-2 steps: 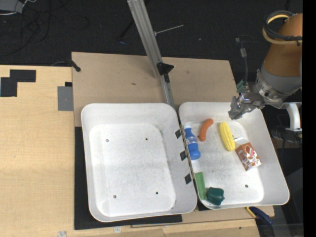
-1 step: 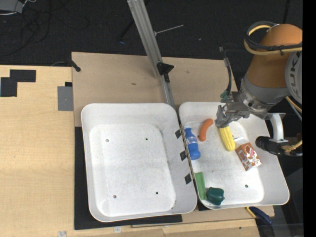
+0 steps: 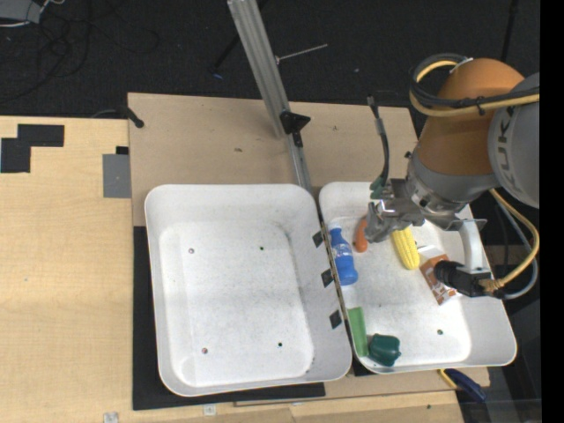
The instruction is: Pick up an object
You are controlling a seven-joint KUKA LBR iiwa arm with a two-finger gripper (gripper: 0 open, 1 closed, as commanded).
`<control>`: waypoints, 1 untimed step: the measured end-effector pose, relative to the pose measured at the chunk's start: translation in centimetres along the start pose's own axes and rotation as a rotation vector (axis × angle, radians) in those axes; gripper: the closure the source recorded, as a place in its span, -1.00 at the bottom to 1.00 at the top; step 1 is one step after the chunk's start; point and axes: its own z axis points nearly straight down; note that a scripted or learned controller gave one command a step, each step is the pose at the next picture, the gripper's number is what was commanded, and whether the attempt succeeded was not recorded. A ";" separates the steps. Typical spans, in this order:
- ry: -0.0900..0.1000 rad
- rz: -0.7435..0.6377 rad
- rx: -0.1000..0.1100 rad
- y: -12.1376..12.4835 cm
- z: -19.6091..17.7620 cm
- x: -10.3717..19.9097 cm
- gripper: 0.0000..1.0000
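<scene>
1. A robotics lab: a pale wooden bench (image 3: 62, 263) carries two shallow white plastic bins (image 3: 167, 203) side by side.
2. A slanted grey aluminium rail (image 3: 261, 64) rises behind, with loose cables (image 3: 35, 7) far left.

Both bins are white, the left bin (image 3: 231, 289) finely speckled with grey and marked by a few dark dots, the right bin (image 3: 458, 337) plainer; at nine o'clock in the right bin lies a blue bottle (image 3: 342, 256) with an orange piece (image 3: 360, 233) just beside it at two o'clock, a yellow object (image 3: 405, 248) sits near the centre, a brown-and-white packet (image 3: 438, 280) lies at three o'clock, and a green stick (image 3: 357, 330) and dark green lump (image 3: 384, 349) sit at seven o'clock. The arm (image 3: 467, 122) is grey with an orange band, its gripper (image 3: 381, 221) metallic grey. The bench (image 3: 203, 144) is tan board, pale wood-grain at nine o'clock with black and grey squares, and a silver rail (image 3: 262, 60) slants against black at twelve o'clock.
</scene>
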 end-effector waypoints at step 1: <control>0.000 0.000 0.000 -0.9 0.4 4.4 1.00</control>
